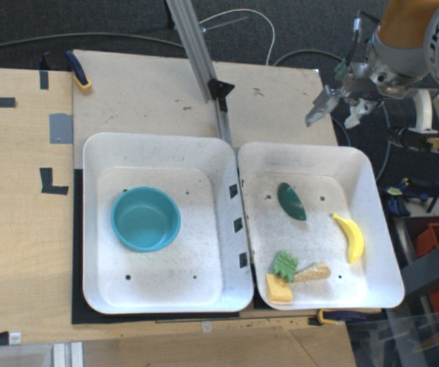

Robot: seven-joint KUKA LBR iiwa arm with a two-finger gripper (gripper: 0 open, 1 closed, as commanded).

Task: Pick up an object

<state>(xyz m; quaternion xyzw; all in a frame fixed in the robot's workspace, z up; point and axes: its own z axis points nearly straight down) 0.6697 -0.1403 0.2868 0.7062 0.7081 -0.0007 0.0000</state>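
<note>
Claw hangs open and empty beyond the right bin; risk: closing short of the banana near that bin's wall

**Lighting is even, sharpness is so-so**

Pretty bright and flat overall, looks like soft overhead light. The two white bins come out near blown-out along their rims, though the specks on their floors still read. Shadows are weak: a thin one under the teal bowl, another beside the banana. The dark floor past the tabletop's far edge swallows detail. Whole frame is a bit soft and low-res, and the gripper near the far right corner looks slightly smeared.
</note>
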